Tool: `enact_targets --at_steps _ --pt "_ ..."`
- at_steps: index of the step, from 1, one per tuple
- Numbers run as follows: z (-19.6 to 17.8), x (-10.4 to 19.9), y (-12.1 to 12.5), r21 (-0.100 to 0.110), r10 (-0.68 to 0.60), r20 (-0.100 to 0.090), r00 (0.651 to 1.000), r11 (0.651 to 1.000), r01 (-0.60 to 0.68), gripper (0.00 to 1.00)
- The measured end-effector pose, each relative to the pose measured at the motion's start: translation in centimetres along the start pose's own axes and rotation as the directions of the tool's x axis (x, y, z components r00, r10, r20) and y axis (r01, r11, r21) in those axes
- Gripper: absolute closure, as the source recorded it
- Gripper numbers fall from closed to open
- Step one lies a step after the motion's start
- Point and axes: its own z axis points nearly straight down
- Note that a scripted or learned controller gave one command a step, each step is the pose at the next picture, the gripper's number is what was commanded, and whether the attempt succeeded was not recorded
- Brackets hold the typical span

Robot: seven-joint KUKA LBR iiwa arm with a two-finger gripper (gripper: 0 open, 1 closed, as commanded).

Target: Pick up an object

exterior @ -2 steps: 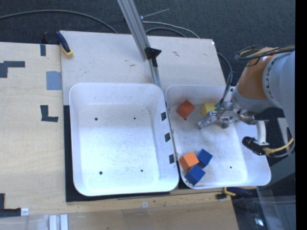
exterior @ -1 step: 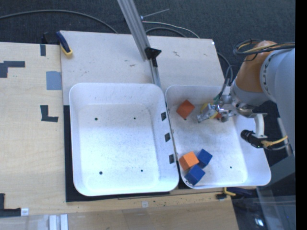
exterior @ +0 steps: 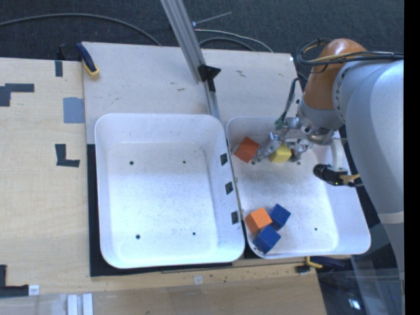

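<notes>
Bench surface [exterior: 144,77]: pale wood-toned board over dark carpeted floor, bearing two shallow white bins side by side, with a slanted aluminium rail [exterior: 184,31] crossing from the top edge down to the bins' shared wall. Landmark for all positions: right bin [exterior: 341,241]. Item, yellow block [exterior: 282,154]: small, bright yellow, roughly cubic, partly masked by metal hardware; located in the right bin's upper middle area, raised or resting I cannot tell which. Item, gripper [exterior: 283,148]: silver two-finger unit beneath the arm's orange band [exterior: 325,77], positioned directly over the yellow block, its fingers closed narrowly with the block showing between them. Item, orange block [exterior: 247,149]: set in the right bin's upper-left corner, just beside the gripper's left edge in view, apart from the yellow block. Item, second orange block [exterior: 258,219]: at the right bin's lower-left area. Items, two blue blocks: one [exterior: 280,215] touching the second orange block's right side, the other [exterior: 267,239] just below it, near the right bin's front wall. Left bin [exterior: 111,136]: adjoining the right bin's left wall, speckled interior.
</notes>
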Motion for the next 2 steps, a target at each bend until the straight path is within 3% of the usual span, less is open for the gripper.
enact_targets --at_steps 1,2 --pt "-0.6 0.0 -0.3 0.002 0.000 -0.002 1.000 1.000 0.000 1.00" --pt "-10.9 9.3 0.0 -0.072 -0.022 -0.005 1.000 0.997 0.021 1.00"
